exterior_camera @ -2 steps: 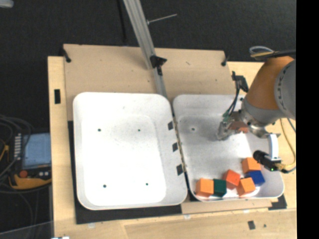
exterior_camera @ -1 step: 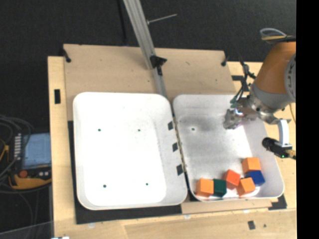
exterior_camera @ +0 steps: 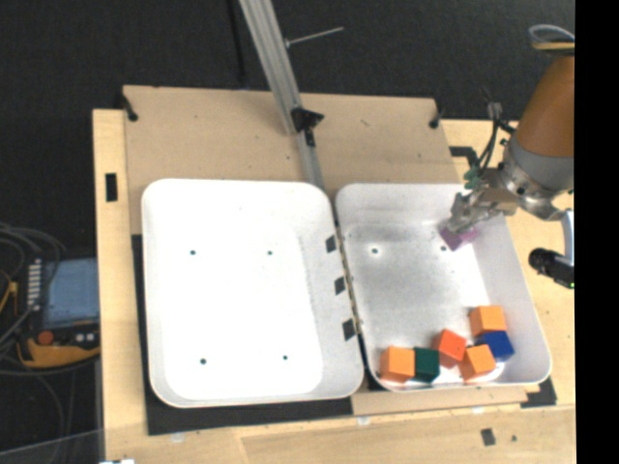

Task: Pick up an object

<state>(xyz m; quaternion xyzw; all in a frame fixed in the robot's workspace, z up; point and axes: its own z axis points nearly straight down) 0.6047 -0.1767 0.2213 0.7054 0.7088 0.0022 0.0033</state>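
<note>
My gripper point(exterior_camera: 462, 222) reaches in from the right over the upper right part of the right bin point(exterior_camera: 406, 278). A small purple block point(exterior_camera: 456, 237) sits at its fingertips, gripped between the fingers. It seems to hang just above the bin floor. Along the bin's front edge lie several blocks: an orange one point(exterior_camera: 397, 361), a green one point(exterior_camera: 427, 363), more orange ones point(exterior_camera: 452, 343) point(exterior_camera: 478, 360) point(exterior_camera: 488, 319) and a blue one point(exterior_camera: 497, 344).
The left bin point(exterior_camera: 237, 288) lies beside the right one, with a row of black clips point(exterior_camera: 340, 283) at the seam between them. A metal rail point(exterior_camera: 280, 66) slants up from the bench behind the bins. Cables and a blue box point(exterior_camera: 68, 293) lie off the bench at left.
</note>
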